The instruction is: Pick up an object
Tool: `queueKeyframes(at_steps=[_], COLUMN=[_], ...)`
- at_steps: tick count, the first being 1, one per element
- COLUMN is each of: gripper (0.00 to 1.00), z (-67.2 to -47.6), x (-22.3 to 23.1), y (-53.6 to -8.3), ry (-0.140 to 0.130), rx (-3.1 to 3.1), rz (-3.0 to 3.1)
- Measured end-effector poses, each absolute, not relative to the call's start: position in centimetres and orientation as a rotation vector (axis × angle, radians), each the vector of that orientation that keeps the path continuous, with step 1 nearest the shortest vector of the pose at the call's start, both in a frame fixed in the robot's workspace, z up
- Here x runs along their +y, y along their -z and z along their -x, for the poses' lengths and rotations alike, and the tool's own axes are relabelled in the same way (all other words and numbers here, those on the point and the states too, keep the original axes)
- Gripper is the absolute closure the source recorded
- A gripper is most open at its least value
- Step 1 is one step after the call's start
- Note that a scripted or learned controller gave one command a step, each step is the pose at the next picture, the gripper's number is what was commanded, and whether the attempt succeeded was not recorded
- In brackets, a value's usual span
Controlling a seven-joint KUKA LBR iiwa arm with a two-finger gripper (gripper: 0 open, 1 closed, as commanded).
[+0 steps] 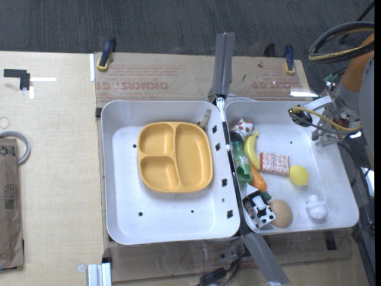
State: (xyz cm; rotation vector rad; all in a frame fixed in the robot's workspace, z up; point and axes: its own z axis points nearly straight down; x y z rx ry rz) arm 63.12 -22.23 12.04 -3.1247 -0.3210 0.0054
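In right bin [336,171], just beside red-and-white box [275,162]: yellow lemon [299,176] | probably light, firm, prone to rolling; best pinched across the middle | over bin's right rim: gripper [325,136], open or closed impossible to tell

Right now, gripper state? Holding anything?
Gripper: cannot be told from this view. It hangs at the far right side of the right bin.

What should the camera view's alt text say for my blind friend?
A yellow divided plate lies in the left bin. The right bin holds a banana, a lemon, a box and more, with the gripper over its right side.
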Motion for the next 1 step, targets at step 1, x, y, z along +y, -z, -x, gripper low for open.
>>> queueKeyframes(at_steps=[1], gripper=[1.0], z=[-57.35], x=[-22.21], y=[-10.81], ry=[-0.004], rx=[-0.312], rz=[3.125])
